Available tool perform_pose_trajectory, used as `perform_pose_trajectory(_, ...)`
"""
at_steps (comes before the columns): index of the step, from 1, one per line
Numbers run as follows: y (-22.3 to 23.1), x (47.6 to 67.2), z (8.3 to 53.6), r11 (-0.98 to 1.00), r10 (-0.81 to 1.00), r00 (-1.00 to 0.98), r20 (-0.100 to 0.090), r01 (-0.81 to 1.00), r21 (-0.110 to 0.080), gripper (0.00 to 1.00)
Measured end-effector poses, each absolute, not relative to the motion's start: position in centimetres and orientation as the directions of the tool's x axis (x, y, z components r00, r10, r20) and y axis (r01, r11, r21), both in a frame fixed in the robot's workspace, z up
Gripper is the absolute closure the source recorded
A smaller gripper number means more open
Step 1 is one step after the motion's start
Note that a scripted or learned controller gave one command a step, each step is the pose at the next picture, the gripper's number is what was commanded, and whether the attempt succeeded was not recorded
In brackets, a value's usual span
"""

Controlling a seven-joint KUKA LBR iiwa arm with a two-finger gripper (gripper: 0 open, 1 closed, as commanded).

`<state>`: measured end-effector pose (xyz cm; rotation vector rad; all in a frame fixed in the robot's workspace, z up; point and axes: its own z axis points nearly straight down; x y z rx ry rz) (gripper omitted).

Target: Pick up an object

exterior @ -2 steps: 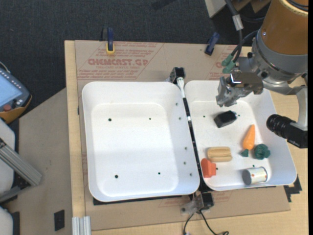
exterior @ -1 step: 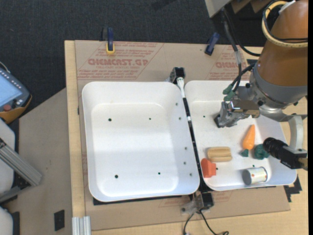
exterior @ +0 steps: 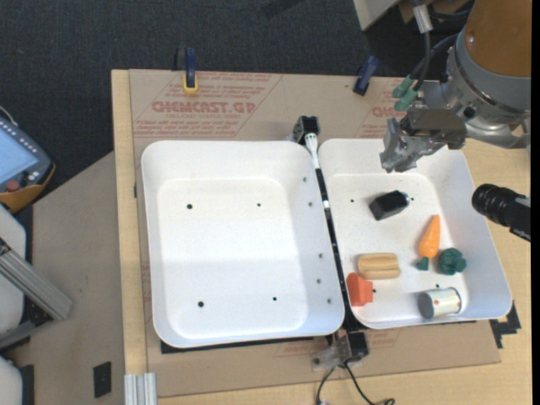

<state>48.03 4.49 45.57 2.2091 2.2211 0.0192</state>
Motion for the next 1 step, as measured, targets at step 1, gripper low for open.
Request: perform_pose_trajectory(1, 7.36, 49.12, 50.89, 0.003, 1.000, -0.003, 0.001, 1.000, 0.009, 1.00)
